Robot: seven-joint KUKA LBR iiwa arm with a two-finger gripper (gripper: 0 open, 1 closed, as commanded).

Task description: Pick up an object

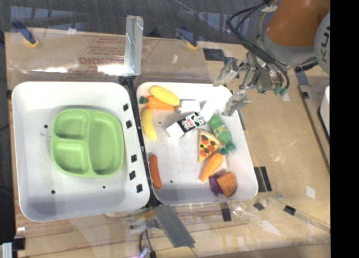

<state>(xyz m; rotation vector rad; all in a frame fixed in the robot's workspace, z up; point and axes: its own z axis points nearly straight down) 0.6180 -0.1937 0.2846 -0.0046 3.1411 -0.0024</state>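
Dark carpet up top, then the cardboard-coloured desk (280, 156) carrying our two white bins side by side. Left bin (28, 156) has a green divided plate (88, 142) sitting in it, and the right bin (185, 192) has all the toy food, so that's where whatever we pick will come from. Our arm (297, 18) comes in from the right with the end effector (238, 91) hovering over the top right corner of the right bin, nothing between its prongs as far as we can see, but honestly we can't tell if it's spread or closed from this angle. So we'd call this the approach step, grasp not yet made. Closest candidates look like the milk carton (188, 123) and the green veggie (219, 127), with the pizza slice (207, 144), carrot (212, 165), corn (164, 95), banana (148, 124) and sausage (155, 171) further off. Next move needs a drop straight onto one piece without clipping the bin wall.
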